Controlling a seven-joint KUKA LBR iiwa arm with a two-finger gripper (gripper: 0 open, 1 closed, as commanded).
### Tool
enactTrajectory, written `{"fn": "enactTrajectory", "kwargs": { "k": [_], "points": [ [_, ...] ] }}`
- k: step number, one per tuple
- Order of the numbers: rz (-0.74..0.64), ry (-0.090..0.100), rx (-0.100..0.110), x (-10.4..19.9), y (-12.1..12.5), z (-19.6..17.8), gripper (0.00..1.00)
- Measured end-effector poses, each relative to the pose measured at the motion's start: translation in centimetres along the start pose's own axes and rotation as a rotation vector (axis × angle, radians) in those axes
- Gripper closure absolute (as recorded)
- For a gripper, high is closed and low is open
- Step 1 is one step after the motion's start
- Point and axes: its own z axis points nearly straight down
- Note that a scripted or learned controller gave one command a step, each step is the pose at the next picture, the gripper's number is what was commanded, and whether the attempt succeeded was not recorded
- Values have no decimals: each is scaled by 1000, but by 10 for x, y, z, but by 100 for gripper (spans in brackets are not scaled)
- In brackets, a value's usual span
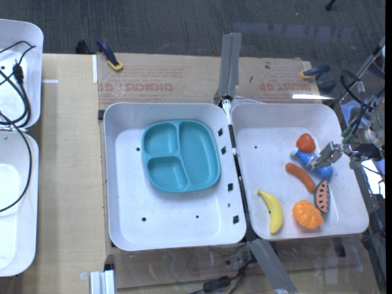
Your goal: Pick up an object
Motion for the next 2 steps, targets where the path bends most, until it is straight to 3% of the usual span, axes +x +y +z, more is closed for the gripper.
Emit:
{"fn": "enactTrajectory", "kwargs": {
  "k": [1, 2],
  "points": [
    [1, -1, 2, -1, 1, -8, 100],
    [2, 0, -1, -28, 1, -5, 100]
  ]
}}
